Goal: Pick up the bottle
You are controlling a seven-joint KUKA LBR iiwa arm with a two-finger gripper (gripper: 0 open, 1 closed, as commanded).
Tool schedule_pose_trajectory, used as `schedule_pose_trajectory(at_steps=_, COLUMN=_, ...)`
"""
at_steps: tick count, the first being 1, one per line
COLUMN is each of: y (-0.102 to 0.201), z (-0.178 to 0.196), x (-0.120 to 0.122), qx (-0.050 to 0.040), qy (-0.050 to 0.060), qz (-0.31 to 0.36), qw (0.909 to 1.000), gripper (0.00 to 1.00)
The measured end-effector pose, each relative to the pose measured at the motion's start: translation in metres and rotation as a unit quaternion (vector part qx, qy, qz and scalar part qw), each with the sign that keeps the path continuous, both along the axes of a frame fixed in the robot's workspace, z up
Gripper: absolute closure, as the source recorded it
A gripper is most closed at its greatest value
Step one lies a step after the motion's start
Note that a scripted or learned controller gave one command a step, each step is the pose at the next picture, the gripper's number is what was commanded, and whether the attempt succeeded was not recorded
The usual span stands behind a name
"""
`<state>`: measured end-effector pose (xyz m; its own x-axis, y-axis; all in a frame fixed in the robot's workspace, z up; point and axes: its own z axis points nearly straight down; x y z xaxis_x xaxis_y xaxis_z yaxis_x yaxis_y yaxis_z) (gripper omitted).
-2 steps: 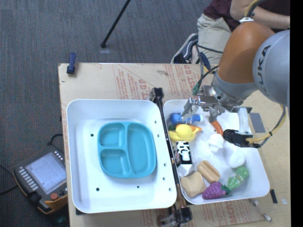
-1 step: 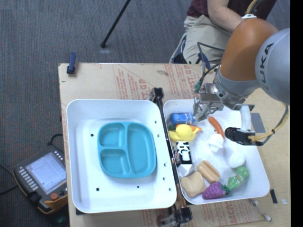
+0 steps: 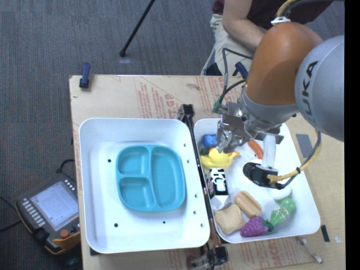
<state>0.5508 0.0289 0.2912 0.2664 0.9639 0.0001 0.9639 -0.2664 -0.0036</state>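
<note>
View: camera view, looking down at a slant on both bins.
Bench (image 3: 140, 94): brown board bearing two white bins side by side; a small blue clip (image 3: 84, 75) sits at its far left corner.
Left bin (image 3: 90, 151): holds one light-blue divided plate (image 3: 151, 178), lying flat near the middle.
Right bin (image 3: 308, 204): holds a crowd of small toys.
Arm (image 3: 281, 66): reaches in from the right, its orange band above the right bin.
Gripper (image 3: 227, 146): pointing down at the far left part of the right bin, just above a yellow duck (image 3: 216, 160).
Gripper state: whether it is released or clenched cannot be told here; nothing is seen held in it.
Bottle (image 3: 283, 211): green, lying tilted at the near right of the right bin, well apart from the gripper.
Neighbours of the bottle: purple grapes (image 3: 254, 227) touching its lower end; a tan bread roll (image 3: 248, 202) and a slice of toast (image 3: 229, 219) just to the left.
Other items: a black-and-white packet (image 3: 218, 181) below the duck; an orange piece (image 3: 256, 148) beside the gripper.
</note>
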Motion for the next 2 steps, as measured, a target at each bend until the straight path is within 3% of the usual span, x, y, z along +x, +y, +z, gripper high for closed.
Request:
schedule_pose_trajectory(at_steps=1, y=0.037, z=-0.076, x=-0.032, qx=-0.0001, qy=0.002, qz=0.029, qw=0.9996, gripper=1.0)
schedule_pose_trajectory(at_steps=2, y=0.094, z=-0.071, x=-0.076, qx=0.0002, qy=0.002, qz=0.145, qw=0.9895, gripper=1.0)
